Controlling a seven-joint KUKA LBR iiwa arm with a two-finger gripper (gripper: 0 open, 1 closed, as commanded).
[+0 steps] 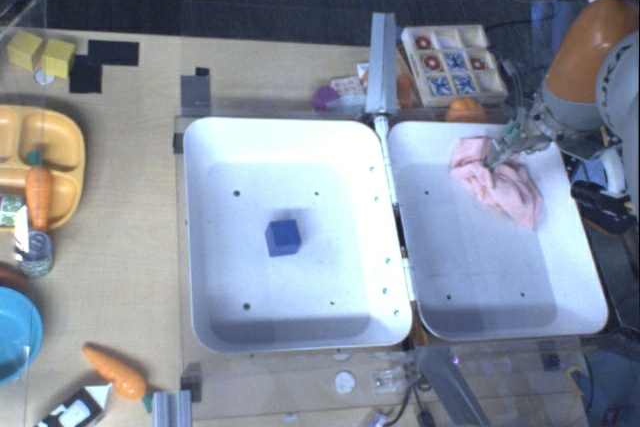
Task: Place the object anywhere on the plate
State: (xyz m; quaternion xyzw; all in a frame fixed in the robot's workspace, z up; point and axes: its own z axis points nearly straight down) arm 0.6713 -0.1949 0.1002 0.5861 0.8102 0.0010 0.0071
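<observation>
A crumpled pink cloth (500, 183) lies in the upper right part of the right bin (500, 305). My gripper (497, 152) reaches in from the right and its tip rests at the cloth's upper edge, touching the fabric. A small blue cube (284, 236) sits near the middle of the left bin (290, 315). Far left on the bench is a yellow divided plate (55, 140) with a carrot (37, 195) in it. A blue plate (18, 333) is at the lower left edge.
A tic-tac-toe board (452, 63), an orange object (465, 109) and a purple item (325, 97) lie behind the bins. Another carrot (117, 371) lies at the front left. Yellow blocks (42, 53) and black pieces (100, 63) sit at the back left.
</observation>
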